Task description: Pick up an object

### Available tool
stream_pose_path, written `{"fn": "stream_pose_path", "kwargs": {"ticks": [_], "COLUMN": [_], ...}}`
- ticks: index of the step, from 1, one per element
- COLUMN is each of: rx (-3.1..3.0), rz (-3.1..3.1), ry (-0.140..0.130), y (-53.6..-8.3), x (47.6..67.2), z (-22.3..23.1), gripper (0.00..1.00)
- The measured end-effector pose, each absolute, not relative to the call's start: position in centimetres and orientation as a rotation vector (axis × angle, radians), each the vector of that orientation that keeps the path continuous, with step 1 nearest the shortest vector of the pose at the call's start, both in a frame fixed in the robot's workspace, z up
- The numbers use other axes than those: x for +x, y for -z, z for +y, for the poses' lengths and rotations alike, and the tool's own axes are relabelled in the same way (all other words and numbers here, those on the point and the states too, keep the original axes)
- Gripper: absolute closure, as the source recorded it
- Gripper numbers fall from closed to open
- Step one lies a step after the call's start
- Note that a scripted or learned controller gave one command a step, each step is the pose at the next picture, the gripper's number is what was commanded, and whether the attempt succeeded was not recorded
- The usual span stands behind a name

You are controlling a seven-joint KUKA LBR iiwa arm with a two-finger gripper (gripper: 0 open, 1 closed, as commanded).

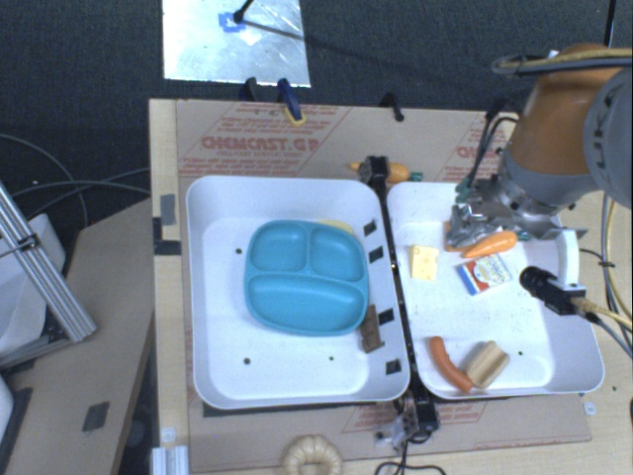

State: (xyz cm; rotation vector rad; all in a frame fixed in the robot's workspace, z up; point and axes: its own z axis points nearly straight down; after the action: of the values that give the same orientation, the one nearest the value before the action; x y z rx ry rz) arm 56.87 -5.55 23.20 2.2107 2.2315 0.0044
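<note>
My gripper (469, 228) hangs low over the back of the right bin (574, 364), under the grey and orange wrist. An orange carrot (491, 245) lies right at its tip, touching or nearly touching it; I cannot tell whether it is gripped. In front of the carrot lies a red, white and blue packet (485, 275). A yellow cheese slice (424, 262) rests to the gripper's left. Near the bin's front lie a sausage (450, 363) and a tan bread piece (487, 362).
The left bin (213, 364) holds a blue divided plate (307, 277), with a brown piece (371, 331) at its front right corner. A black divider (394, 285) runs between the bins. A black part with a cable (546, 289) sticks out over the right bin.
</note>
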Motion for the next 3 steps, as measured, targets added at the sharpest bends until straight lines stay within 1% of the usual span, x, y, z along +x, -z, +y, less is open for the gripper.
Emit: {"fn": "stream_pose_path", "kwargs": {"ticks": [1, 2, 3], "rx": [2.210, 2.213, 2.219], "rz": [2.233, 2.232, 2.223], "ry": [-0.005, -0.002, -0.003], "y": [-22.6, -21.5, -22.7], "x": [57.5, 56.2, 56.3], "z": [0.4, 4.5, 3.7], "gripper": [1.00, 1.00, 1.00]}}
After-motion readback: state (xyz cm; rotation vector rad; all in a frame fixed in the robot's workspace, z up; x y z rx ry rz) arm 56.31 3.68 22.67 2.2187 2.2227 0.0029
